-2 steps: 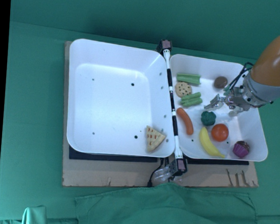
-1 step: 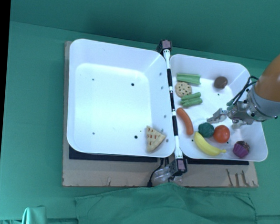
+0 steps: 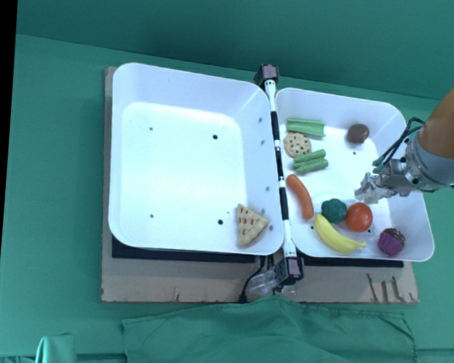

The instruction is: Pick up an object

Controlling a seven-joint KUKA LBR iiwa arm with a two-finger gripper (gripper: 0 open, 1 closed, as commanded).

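Green cloth lies bunched at the near edge of the bench, in front of the two white bins.

Left bin (image 3: 141,85): one waffle wedge (image 3: 249,224) in the near right corner, tip pointing right toward the divider.

Right bin (image 3: 386,118), near to far:
- banana (image 3: 337,236), long axis running left-far to right-near, curve opening away from the camera
- purple fruit (image 3: 391,241), near right corner
- tomato (image 3: 359,217), touching or just beside the broccoli (image 3: 333,209)
- sausage (image 3: 300,196), long axis roughly near-far, tilted toward the divider
- green beans (image 3: 311,161), cracker (image 3: 297,144), celery stick (image 3: 305,127), all lying roughly left-right
- brown round item (image 3: 358,132), far side

Gripper (image 3: 368,188) hangs over the right bin, just beyond the tomato, reaching in from the right. Nothing visible between the fingers (open or closed: cannot tell at this resolution).

Judgement: nearest candidate is the tomato; no object picked yet. The cluster of tomato, broccoli and banana is tight, likely crowding any finger placement.
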